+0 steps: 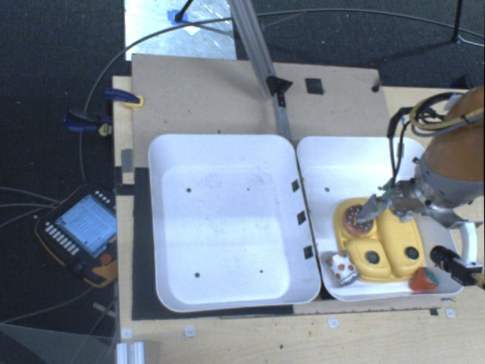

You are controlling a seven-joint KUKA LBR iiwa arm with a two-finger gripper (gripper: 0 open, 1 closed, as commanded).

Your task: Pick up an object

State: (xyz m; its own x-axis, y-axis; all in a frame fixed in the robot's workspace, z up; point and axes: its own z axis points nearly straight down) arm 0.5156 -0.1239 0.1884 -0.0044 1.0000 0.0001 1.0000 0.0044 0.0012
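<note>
In the right bin (326, 165) lies a large yellow lumpy object (386, 249) with dark dots on it. A small round brown and pink object (354, 219) sits on its upper left part. A white cup with coloured spots (341, 268) lies at the bin's front left corner. A red strawberry-like piece (423, 280) rests at the front right. My gripper (370, 209) reaches in from the right, low over the bin, with its tip right beside the brown and pink object, touching or nearly so. Nothing is visibly held.
The left bin (163, 203) stands beside the right one, joined by black clips (301, 217). The grey arm with its orange band (455, 150) and cables covers the right bin's far right side. A slanted metal pole (254, 36) stands behind the bins. A teach pendant (79, 230) lies off to the left.
</note>
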